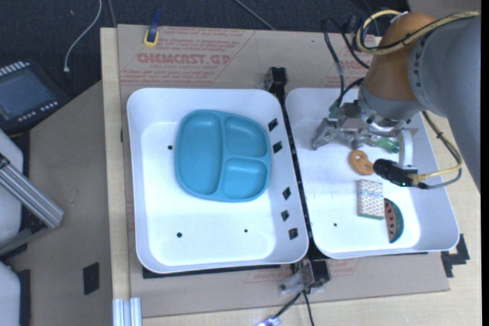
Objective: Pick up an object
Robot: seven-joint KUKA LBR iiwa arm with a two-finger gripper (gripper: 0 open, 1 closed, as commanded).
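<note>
Camera view showed the grey arm's two-finger gripper (pixel 336 135) low over the upper part of the right shallow white bin (pixel 336 198), reaching in from the right. Whether it was open or closed could not be told from this slant, and nothing could be seen held in it. The nearest candidate for the pick seemed to be the small orange-brown rounded piece (pixel 361 161), which lay on the bin floor just beside the gripper, toward the near edge and a little to the view's right. It was nearly round, so its axis gave little to line up with. Farther down the same bin lay a pale patterned rectangular block (pixel 370 200), its long side running from far to near. Next to it on the right lay a dark crescent-shaped slice with a red edge (pixel 393 219), lying the same way. A small green item (pixel 387 141) peeked out beneath the wrist, too hidden to identify. The left shallow white bin (pixel 153 187) held a teal divided plastic plate (pixel 224 155), well apart from the gripper. By my judgement, the coming move called for a short shift toward the near-right before descending.
</note>
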